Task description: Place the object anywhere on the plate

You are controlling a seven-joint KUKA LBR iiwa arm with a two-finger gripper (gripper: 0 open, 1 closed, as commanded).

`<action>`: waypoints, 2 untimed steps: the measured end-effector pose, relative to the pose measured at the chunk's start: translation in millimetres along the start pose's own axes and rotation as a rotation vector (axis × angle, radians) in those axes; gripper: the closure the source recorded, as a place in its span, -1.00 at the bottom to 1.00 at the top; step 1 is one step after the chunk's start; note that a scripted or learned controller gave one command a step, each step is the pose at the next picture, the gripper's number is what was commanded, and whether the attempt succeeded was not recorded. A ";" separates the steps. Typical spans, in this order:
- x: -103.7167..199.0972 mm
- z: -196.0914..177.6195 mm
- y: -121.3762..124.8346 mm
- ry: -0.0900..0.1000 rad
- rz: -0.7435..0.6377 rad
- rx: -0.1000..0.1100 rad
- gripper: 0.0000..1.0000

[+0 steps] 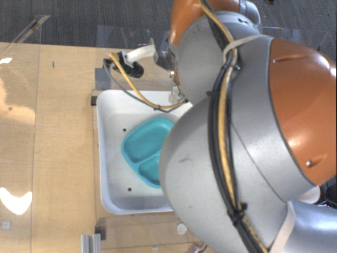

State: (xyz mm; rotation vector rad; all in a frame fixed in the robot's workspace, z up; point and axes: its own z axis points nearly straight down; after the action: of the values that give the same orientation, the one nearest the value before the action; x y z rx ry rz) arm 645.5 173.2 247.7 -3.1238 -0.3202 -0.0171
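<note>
A teal divided plate [144, 147] lies in the left white bin [110, 157], its right part hidden behind the arm. The big grey and orange arm [247, 136] covers the right half of the view and most of both bins. The arm's wrist end with its cables [138, 57] pokes out above the bin's far edge, over the bench top. No loose object shows on the visible part of the plate.
Light wooden bench top [47, 141] stretches to the left of the bin. A yellow and black cable loop [131, 91] hangs over the bin's far left corner. Dark floor lies beyond the bench's far edge.
</note>
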 end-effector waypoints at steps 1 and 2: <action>-1.1 -83.7 32.5 0.002 -0.009 -0.002 1.00; 1.0 -20.6 63.9 -0.010 -0.052 -0.002 1.00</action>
State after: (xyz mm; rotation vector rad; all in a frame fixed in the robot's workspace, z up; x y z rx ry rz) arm 659.2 110.8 268.3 -3.1174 -0.4012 -0.0014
